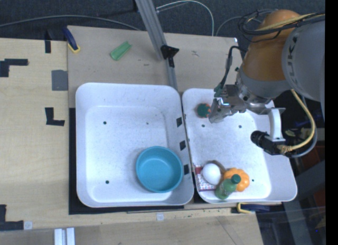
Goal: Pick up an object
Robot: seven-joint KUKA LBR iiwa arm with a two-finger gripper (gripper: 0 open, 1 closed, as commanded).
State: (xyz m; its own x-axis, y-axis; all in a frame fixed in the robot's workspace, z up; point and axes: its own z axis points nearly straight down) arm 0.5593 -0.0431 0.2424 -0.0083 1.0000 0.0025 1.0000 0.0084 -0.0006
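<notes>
A small green ball-like object (202,110) lies near the far left corner of the right bin (253,149). My gripper (216,114) hangs just right of it, low over the bin floor. A white egg-shaped object (212,173), an orange fruit-like toy (237,179) and a green item (226,188) cluster at the right bin's near edge. A blue bowl (158,169) sits in the left bin (105,133) at its near right corner.
A green block (120,50) lies on the bench beyond the left bin. A grey pole (150,17) slants down to the divide between the bins. A black and white fitting (269,135) with cables sticks out from the arm over the right bin.
</notes>
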